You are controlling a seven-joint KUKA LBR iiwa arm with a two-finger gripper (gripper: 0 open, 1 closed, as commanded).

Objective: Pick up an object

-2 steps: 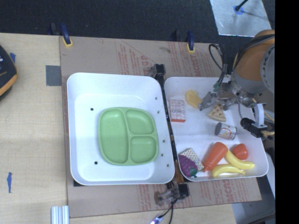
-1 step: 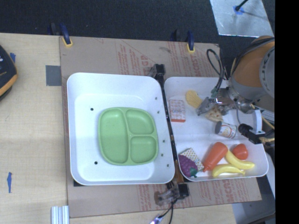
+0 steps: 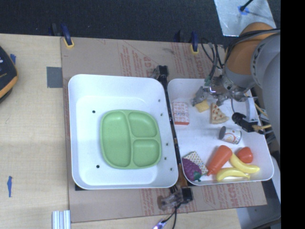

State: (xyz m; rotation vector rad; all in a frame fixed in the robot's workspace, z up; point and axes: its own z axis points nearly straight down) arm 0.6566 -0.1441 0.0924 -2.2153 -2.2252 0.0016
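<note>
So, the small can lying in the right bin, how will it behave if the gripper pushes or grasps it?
The can lies on its side, so a push across its length would probably make it roll over the smooth bin floor. It looks small, so likely light and easy to knock away. Its round wall may slip between the fingers unless gripped squarely.

Pale wooden bench (image 3: 28,142) under brown cardboard sheet (image 3: 119,56), blue clamps (image 3: 67,36), dark carpet (image 3: 119,8) beyond.
</note>
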